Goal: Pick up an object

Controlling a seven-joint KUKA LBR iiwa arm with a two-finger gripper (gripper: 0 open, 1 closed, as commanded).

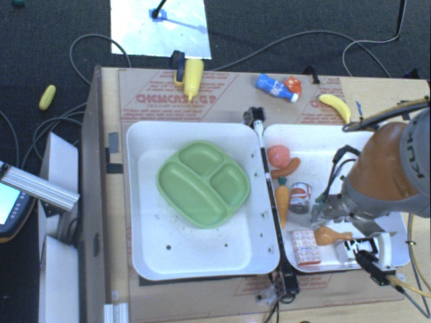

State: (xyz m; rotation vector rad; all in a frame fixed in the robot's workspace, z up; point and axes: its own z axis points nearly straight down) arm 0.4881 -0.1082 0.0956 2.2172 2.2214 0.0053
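Observation:
The right bin [316,134] holds a pink-red ball [278,155], a red sausage-shaped piece [288,167], a carrot [281,204], a small can [300,195], an orange pear-shaped toy [328,235] and a small red-and-white box [306,246]. My gripper [323,210] is low in this bin, just right of the can and right above the orange toy. The wrist with its orange band [380,173] covers the bin's right half. I see nothing lifted off the bin floor.
A green divided plate [203,182] lies in the left bin [155,247]. Behind the bins, on the cardboard, are a yellow bottle [192,76], a blue bottle [276,86] and a banana [335,106]. A divider rail [268,180] separates the bins.

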